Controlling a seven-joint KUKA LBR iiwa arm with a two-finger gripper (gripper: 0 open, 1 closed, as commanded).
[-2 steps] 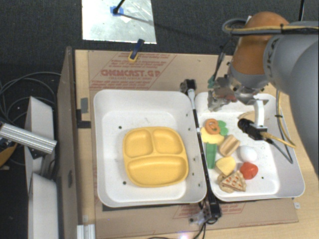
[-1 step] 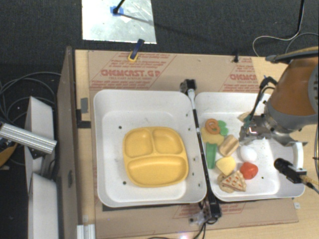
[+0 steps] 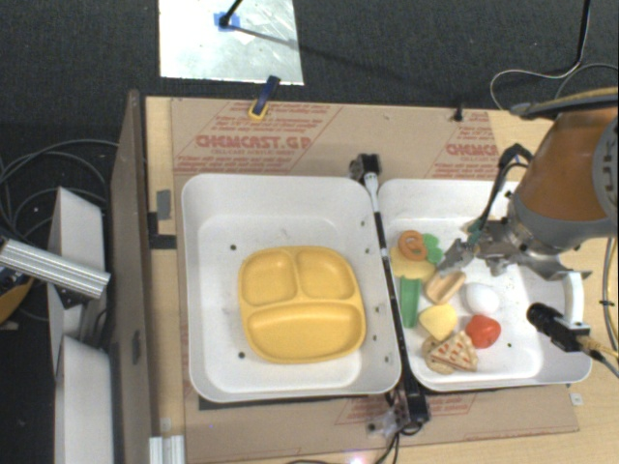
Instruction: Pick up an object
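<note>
Surface (image 3: 242, 129): brown cardboard sheet, carries two white bins side by side.
Left bin (image 3: 218, 211): holds yellow divided plate (image 3: 302, 303), centred.
Right bin (image 3: 542, 351): toy food clustered at its left half.
Arm (image 3: 571, 177): grey and orange, reaches in from right, over right bin.
Pincer (image 3: 462, 251): low over the food, just above bread roll (image 3: 445, 285); cannot tell how it stands, nothing visibly pinched.
Green strip (image 3: 410, 300): by bin divider.
Waffle (image 3: 451, 354): near front edge.
Yellow wedge (image 3: 438, 319): touching waffle.
Egg (image 3: 482, 299), tomato (image 3: 484, 331): right of the wedge.
</note>
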